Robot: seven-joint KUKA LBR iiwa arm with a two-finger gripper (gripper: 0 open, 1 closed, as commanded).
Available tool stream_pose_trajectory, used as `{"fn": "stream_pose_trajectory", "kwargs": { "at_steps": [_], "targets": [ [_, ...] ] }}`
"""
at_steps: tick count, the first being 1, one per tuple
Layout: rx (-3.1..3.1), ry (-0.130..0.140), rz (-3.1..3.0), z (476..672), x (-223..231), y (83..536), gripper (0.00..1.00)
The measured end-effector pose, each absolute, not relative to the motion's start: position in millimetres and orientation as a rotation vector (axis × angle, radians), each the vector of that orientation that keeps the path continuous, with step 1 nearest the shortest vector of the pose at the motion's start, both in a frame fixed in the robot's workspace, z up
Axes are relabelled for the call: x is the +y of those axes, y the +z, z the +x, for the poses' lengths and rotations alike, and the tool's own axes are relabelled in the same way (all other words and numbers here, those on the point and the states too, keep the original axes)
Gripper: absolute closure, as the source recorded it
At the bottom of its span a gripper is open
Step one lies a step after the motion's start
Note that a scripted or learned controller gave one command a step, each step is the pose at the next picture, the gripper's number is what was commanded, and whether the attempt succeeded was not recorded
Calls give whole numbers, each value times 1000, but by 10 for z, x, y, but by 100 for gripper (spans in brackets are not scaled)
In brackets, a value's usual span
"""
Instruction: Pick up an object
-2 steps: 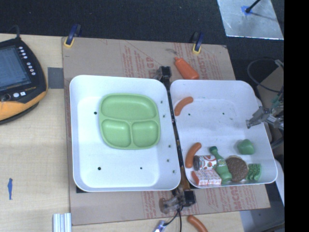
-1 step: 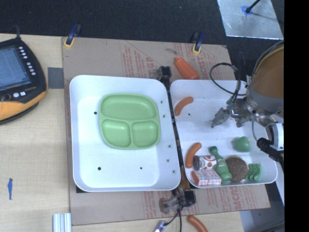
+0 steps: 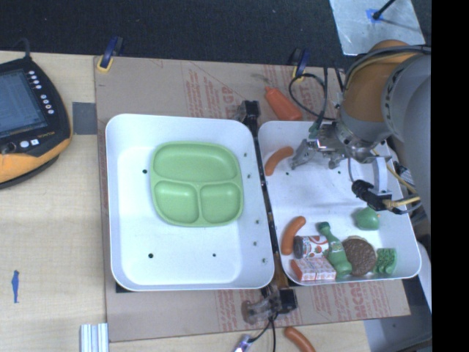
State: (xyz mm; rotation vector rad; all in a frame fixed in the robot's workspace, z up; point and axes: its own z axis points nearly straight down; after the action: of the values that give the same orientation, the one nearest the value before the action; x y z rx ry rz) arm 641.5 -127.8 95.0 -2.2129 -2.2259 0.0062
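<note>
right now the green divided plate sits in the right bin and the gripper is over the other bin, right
Not quite. The camera view shows the green divided plate in the left bin, not the right. The gripper is indeed over the other bin, the right bin, near its upper edge.

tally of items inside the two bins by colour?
Green: 4 - divided plate, bottle, round piece, leafy piece
Orange: 2 - sausage, sausage
Brown: 1 - patty
Red and white: 2 - can, carton
Total: 9
</note>
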Motion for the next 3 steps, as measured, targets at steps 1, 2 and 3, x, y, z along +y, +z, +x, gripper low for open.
{"fn": "stream_pose_trajectory", "kwargs": {
  "at_steps": [1,2,3],
  "targets": [
    [-2226,7,-2215,5532,-1551,1428,0],
    [-2224,6,-2214,6558,-1249,915,0],
    [-2226,6,-2214,5775,-1160,915,0]
  ]
}}
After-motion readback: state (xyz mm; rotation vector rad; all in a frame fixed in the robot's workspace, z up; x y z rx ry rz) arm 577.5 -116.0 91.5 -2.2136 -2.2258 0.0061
